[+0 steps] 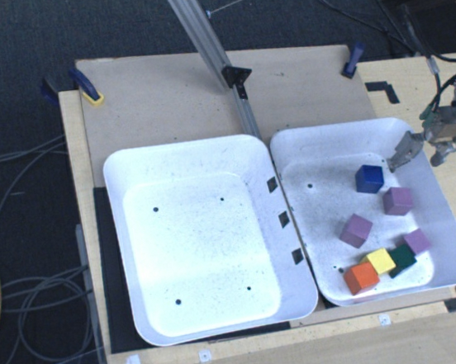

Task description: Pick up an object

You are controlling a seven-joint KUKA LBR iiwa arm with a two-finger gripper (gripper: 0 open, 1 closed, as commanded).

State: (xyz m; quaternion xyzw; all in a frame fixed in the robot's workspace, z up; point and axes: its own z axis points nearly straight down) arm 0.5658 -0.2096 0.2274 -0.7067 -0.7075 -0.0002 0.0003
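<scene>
Just left of gripper (421,152), blue cube (369,178) (apart)

Two bins side by side, blocks gathered in the right one

We see the left bin (134,231) beside the right bin (298,209), which holds seven blocks: one (369,178) farthest back, two (398,200) (356,230) mid-bin, and four in a row (389,262) along the near edge; the gripper (421,152) sits over the bin's far right rim.
</scene>
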